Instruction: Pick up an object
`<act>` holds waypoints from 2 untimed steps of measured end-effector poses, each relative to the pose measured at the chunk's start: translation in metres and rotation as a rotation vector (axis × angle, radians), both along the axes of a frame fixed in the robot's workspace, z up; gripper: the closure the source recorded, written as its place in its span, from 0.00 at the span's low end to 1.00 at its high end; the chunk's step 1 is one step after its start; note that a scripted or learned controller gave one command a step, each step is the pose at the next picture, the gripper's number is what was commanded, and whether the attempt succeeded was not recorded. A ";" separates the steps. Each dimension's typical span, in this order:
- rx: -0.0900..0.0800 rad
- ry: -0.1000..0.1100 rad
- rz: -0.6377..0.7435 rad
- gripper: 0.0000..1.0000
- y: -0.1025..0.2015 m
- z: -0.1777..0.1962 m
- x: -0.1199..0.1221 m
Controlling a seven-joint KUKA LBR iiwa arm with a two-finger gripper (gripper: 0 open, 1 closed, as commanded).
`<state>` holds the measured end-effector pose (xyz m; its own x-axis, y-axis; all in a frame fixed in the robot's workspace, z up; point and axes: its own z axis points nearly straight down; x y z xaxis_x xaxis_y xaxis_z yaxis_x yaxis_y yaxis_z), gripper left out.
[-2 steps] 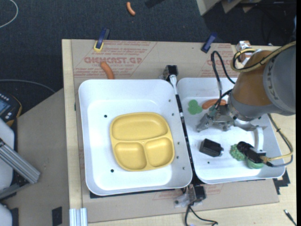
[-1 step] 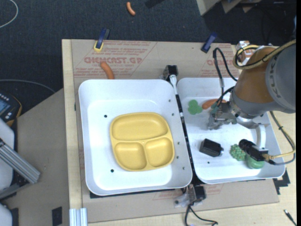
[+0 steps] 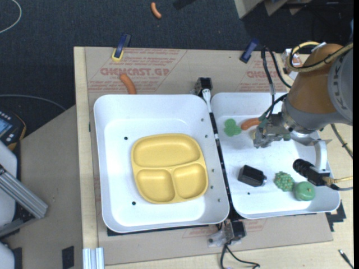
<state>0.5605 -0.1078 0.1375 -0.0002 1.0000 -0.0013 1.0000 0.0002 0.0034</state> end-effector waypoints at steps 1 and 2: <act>0.000 -0.001 0.000 1.00 0.000 0.044 -0.005; -0.001 -0.003 0.001 1.00 0.000 0.090 -0.004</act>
<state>0.5563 -0.1082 0.2274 -0.0011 1.0000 -0.0020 1.0000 0.0011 0.0060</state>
